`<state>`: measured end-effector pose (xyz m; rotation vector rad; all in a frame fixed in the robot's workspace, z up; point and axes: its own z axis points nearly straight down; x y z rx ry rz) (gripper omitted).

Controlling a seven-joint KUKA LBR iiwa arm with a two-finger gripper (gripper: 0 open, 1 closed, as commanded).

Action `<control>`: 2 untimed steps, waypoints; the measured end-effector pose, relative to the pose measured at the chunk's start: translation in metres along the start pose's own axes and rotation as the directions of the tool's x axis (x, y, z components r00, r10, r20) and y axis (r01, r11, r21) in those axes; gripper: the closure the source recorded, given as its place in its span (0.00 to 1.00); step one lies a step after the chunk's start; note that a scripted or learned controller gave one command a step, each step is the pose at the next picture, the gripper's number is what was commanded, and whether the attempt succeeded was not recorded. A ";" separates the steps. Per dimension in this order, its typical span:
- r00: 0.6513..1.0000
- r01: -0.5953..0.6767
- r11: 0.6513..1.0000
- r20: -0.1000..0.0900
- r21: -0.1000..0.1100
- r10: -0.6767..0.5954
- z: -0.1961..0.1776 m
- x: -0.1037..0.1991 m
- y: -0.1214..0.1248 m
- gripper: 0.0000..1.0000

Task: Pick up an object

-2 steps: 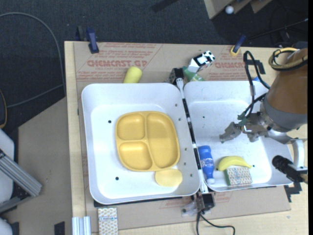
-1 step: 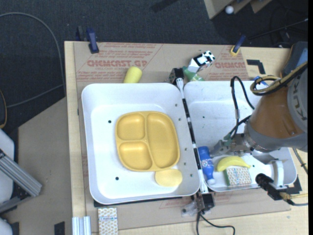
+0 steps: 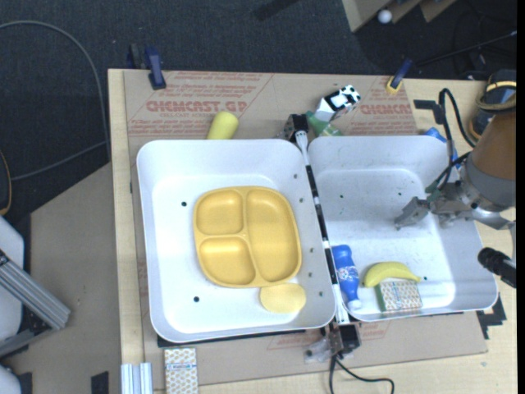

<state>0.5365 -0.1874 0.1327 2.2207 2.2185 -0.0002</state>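
Observation:
My gripper [image 3: 426,210] hovers over the right side of the right bin [image 3: 369,171], open with nothing between its fingers [image 3: 408,214]. Along that bin's near edge lie a blue bottle [image 3: 342,273] against the left wall, a yellow banana [image 3: 390,273] and a small patterned box [image 3: 400,295]. These three sit below and to the left of the gripper, apart from it. In the left bin [image 3: 164,179] rest a yellow divided plate [image 3: 246,236] and a pale yellow disc [image 3: 283,298] at the plate's near corner.
Behind the bins on the cardboard lie a yellow cylinder [image 3: 221,125] and a black-and-white toy [image 3: 340,99] beside a green item [image 3: 322,119]. Blue clamps [image 3: 153,68] hold the board's far edge. A small box [image 3: 180,368] sits at the bench front.

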 end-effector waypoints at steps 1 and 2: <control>1.000 0.002 1.000 -0.003 0.004 -0.002 0.028 0.064 -0.058 0.00; 1.000 -0.007 1.000 0.013 -0.010 0.007 0.046 0.087 -0.056 0.00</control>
